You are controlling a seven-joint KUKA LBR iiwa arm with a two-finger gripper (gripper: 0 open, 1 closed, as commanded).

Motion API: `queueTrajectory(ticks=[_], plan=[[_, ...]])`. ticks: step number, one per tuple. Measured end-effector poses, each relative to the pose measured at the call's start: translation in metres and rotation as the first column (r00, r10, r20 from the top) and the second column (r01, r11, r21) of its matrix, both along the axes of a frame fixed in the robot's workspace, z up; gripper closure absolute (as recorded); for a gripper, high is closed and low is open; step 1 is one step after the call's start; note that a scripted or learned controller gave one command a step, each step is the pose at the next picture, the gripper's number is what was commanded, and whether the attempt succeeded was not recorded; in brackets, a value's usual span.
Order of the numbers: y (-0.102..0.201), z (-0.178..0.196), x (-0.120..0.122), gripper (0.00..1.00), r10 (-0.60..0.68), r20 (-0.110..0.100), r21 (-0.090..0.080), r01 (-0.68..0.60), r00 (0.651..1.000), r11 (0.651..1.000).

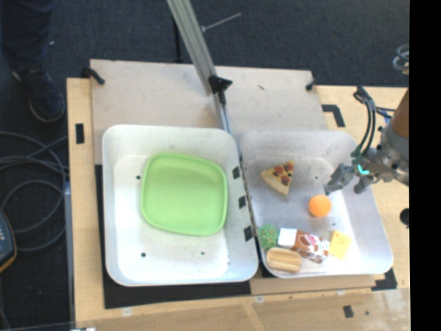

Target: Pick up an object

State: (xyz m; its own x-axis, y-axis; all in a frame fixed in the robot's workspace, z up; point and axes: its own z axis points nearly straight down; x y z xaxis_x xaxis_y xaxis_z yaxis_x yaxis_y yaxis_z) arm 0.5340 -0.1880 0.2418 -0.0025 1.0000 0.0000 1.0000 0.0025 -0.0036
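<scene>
You've got the gripper hanging over the right side of the right bin, coming in from the right edge; the orange band of the arm is just in shot above it. Can't tell whether the gripper is apart or together, it's too dark and blurred there. Nothing visibly in it.

Candidates in the right bin:
- orange ball, just below and left of the gripper, apart from it, closest item.
- pizza slice toy, mid-bin, left of the gripper, lying flat.
- cluster along the near edge: green leafy piece by the divider, white block touching it, red-and-white patterned item next, yellow cheese wedge at the right end.
- bread roll in the near-left corner, just under the green piece and the white block.

Left bin carries a green square plate, flat, roughly centred.

You'll also see a grey metal rail running from the top of the view down to the gap between the two bins.
</scene>
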Motion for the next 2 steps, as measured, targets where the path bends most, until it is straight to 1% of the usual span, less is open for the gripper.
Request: queueTrajectory(ticks=[1,2], plan=[[0.000,0.000,0.000,0.00,0.000,0.000,0.000,0.000,1.000,1.000],[0.006,-0.050,-0.008,0.00,0.000,-0.004,0.001,0.000,1.000,1.000]])
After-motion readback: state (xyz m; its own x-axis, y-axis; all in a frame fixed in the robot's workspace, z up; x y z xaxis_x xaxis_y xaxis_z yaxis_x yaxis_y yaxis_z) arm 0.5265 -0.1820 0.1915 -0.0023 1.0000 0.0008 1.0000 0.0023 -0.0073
